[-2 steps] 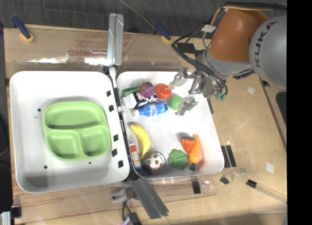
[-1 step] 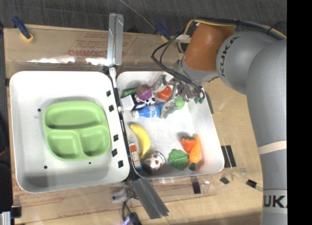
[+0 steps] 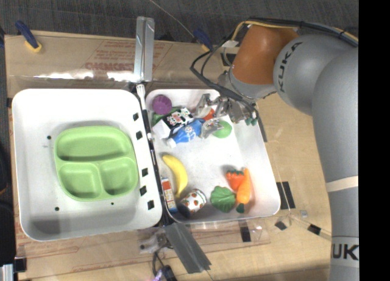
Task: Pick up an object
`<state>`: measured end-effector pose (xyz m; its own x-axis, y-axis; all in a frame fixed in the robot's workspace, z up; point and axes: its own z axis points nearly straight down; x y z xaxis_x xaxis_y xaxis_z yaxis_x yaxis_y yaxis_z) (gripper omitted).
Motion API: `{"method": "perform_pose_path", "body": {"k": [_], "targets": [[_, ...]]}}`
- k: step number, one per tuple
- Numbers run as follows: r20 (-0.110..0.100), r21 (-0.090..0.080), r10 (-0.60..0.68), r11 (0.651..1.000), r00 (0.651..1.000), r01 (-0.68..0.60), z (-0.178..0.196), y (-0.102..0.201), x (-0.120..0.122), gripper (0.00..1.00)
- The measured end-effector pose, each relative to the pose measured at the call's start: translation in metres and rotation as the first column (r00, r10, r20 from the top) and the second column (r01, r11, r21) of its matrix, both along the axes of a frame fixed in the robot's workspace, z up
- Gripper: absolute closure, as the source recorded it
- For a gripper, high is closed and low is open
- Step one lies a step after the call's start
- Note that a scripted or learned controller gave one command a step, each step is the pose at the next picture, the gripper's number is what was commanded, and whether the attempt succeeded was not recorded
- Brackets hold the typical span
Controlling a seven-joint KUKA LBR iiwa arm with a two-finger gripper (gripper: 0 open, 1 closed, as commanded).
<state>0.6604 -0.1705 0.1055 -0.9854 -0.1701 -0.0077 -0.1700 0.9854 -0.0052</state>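
Since my gripper (image 3: 214, 117) hangs low over the far end of the right bin (image 3: 265, 170), I take the green ball (image 3: 223, 130) just under and beside it as the likeliest target. I cannot tell from the camera view how the gripper is set, nor whether it touches anything.

I judge the ball light, smooth and rounded, so it may roll or squirt out; I would close across its widest middle. Just left of the gripper lies a blue-and-white carton (image 3: 183, 128), probably light and crushable, with a purple piece (image 3: 161, 103) beyond it; these crowd that side.

Room is tight here: the bin's far wall runs close behind the gripper and the side wall is near on its right. Toward the near end there is bare floor, then a banana (image 3: 177, 173), a carrot (image 3: 241, 186), a green lump (image 3: 223, 198) and a patterned ball (image 3: 194, 200). Well to the left, the other bin holds a green tray (image 3: 94, 163).
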Motion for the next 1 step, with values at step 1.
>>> {"method": "perform_pose_path", "body": {"k": [1], "targets": [[-0.004, -0.004, 0.032, 0.999, 0.999, -0.032, 0.0255, 0.0187, -0.0022, 1.0]]}}
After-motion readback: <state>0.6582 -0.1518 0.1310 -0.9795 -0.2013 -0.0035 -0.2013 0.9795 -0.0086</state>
